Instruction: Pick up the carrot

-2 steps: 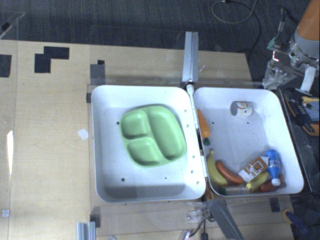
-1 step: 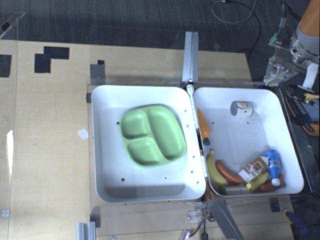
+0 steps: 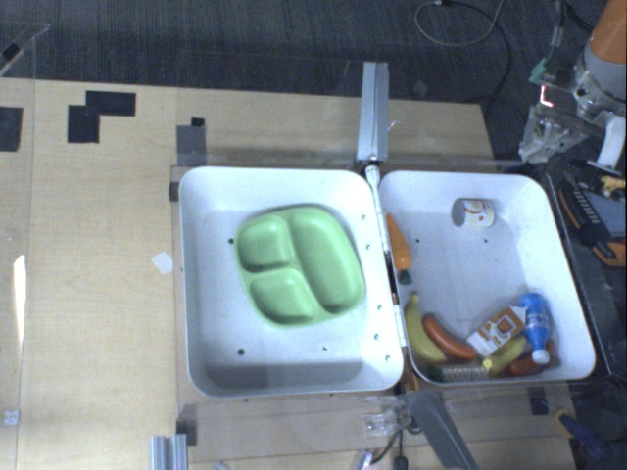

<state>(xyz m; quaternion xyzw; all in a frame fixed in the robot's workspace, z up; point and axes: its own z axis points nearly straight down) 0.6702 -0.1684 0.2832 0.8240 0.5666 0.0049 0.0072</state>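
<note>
Orange and slim, the carrot (image 3: 398, 244) lies in the right bin (image 3: 549, 225), pressed along that bin's left wall, just beside the divider between the two bins. The gripper (image 3: 549, 137) hangs above the bench beyond the right bin's far right corner, outside the bin, so the carrot sits well apart from it, down and to its left in the camera view. Whether the gripper is open or closed cannot be told, and nothing can be seen in its grasp. Nearer to the gripper, just below and left of it, a small can (image 3: 475, 212) lies on its side. Farther below the gripper, along the bin's near edge, a banana (image 3: 423, 331), a sausage (image 3: 449, 338), a small carton (image 3: 500, 328) and a blue bottle (image 3: 535, 319) crowd together. Far left of the gripper, the left bin (image 3: 211, 262) holds a green divided plate (image 3: 299, 264).
</note>
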